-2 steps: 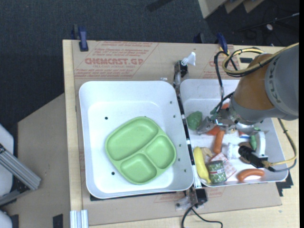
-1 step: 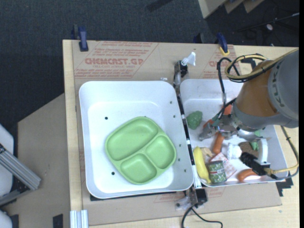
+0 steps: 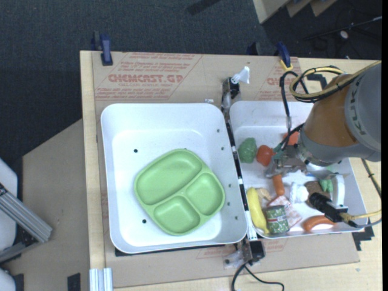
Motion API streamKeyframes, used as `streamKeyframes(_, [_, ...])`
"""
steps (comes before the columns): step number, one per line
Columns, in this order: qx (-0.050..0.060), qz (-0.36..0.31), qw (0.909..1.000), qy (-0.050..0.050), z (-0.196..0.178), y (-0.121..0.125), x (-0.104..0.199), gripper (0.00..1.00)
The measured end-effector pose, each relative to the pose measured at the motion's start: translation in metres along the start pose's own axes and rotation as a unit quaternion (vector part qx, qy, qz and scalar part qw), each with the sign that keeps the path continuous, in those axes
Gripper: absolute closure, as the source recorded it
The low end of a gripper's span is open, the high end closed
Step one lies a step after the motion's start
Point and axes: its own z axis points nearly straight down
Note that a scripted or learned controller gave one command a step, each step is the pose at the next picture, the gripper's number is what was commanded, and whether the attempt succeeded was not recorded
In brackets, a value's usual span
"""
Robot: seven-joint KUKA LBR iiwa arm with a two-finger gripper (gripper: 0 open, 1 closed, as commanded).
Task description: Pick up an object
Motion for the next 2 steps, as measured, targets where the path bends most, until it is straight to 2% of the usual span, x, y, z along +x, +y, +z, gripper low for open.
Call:
streamKeyframes(1, [-0.006,-0.006,1.0,0.001,-0.097,0.041,0.063,1.0])
streamKeyframes(2, [-0.002,-0.003,1.0,0.001,-0.16,-0.011,0.075,1.0])
